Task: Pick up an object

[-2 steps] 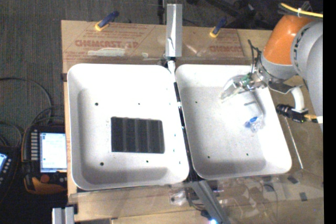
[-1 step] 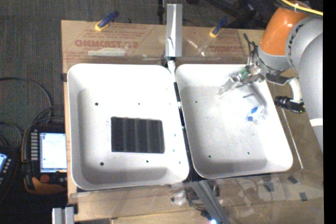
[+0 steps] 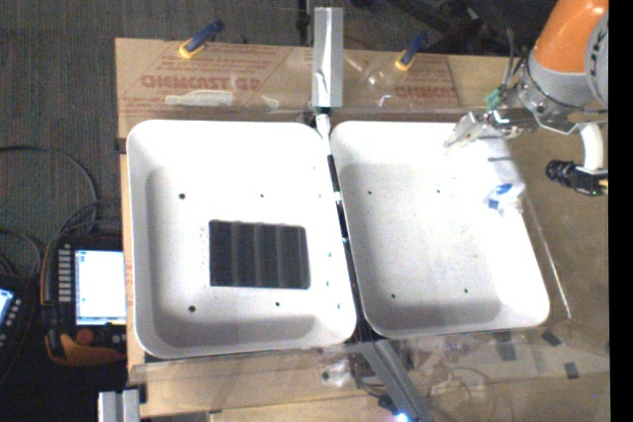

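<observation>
Nearest the camera, at the lower left beside the bench, a handheld control unit [image 3: 84, 296] with a lit screen lies on the floor; its text is too small to read. Just behind it, two shallow white bins sit side by side on the bench. Inside the left bin [image 3: 158, 173] lies a dark, ribbed rectangular block [image 3: 259, 254], flat on the floor of the bin near its middle. Against the right wall of the right bin [image 3: 396, 311] rests a small white and blue item [image 3: 503, 195]. Above that bin's far right corner hovers the gripper [image 3: 475, 126], apart from both objects and carrying nothing visible; whether its jaws are released or clenched cannot be told. Behind it rises the grey arm [image 3: 564, 94] with its orange band [image 3: 574, 25]. Farther back, a brown board [image 3: 198, 79] carries red mirrored lettering, not legible. Two blue and yellow clamps [image 3: 201, 39] [image 3: 411, 49] grip its far edge, with an upright metal post [image 3: 327, 59] between them.
</observation>
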Tool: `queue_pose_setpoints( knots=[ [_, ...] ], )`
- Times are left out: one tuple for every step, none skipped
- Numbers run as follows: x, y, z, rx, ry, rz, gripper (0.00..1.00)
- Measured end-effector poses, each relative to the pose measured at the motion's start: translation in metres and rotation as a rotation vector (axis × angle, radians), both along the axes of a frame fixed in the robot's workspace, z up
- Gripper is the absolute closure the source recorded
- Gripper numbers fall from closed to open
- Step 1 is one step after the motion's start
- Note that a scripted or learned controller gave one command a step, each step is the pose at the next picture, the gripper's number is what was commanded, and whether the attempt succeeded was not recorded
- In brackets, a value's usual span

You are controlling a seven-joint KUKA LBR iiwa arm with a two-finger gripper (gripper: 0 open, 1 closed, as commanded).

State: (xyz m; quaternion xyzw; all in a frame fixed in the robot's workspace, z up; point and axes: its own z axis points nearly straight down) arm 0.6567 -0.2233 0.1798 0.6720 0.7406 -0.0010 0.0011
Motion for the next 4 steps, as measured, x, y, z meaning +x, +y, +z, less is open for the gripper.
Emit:
queue_pose_setpoints(
  knots=[
    [-0.027,0.000,0.086,-0.001,0.000,0.080,0.00],
    [-0.078,0.000,0.083,0.001,0.002,0.139,0.00],
    [-0.041,0.027,0.029,0.004,0.002,-0.174,0.00],
    [-0.041,0.029,0.038,0.003,0.004,-0.171,1.00]
  ],
)
